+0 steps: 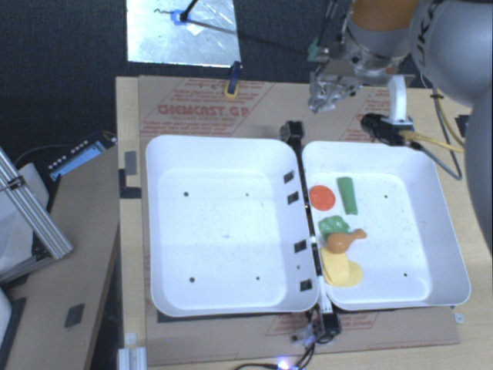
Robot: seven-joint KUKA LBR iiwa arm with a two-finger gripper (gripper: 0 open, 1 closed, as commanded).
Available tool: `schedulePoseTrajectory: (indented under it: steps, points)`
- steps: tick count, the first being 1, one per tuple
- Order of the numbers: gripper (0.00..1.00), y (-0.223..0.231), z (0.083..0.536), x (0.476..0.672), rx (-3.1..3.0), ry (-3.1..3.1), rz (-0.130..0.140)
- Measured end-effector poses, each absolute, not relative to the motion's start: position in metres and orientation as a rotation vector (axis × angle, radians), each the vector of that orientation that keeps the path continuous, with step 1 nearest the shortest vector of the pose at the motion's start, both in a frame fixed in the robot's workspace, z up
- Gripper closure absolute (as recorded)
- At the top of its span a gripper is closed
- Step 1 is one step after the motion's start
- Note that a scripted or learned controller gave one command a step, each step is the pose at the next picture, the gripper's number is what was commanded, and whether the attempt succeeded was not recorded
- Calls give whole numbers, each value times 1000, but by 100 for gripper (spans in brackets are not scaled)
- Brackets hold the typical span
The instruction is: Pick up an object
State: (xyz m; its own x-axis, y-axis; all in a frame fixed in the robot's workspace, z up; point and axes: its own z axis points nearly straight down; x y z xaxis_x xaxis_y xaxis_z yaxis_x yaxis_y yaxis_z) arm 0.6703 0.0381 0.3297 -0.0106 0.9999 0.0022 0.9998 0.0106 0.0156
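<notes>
Five small items lie bunched in the right bin [431, 230], all hard against the wall it shares with the left bin [223, 230]: a red disc [322, 198], a green stick [347, 195], a green lump [333, 224], an orange drumstick-shaped piece [344, 240] and a yellow piece [341, 270]. The gripper [330, 95] hangs above the far edge of the table [439, 318], beyond the bin's rim and well apart from every item; nothing sits in it, and you cannot tell from this view whether it is apart or together.

Risks, in my judgement: the green lump, drumstick and yellow piece touch or overlap, so a descent there may nudge a neighbour or catch two. The divider wall stands just beside the group and could foul one side of the tool. The disc looks flat and may slip.
</notes>
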Motion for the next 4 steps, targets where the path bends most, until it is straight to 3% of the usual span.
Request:
schedulePoseTrajectory:
  steps: [1,2,3,4]
  points:
    - [100,124,356,669,2207,2233,10]
    - [100,94,547,668,2208,2215,26]
    - [100,-9,535,668,2226,2213,0]
    - [100,-72,535,668,2224,2214,0]
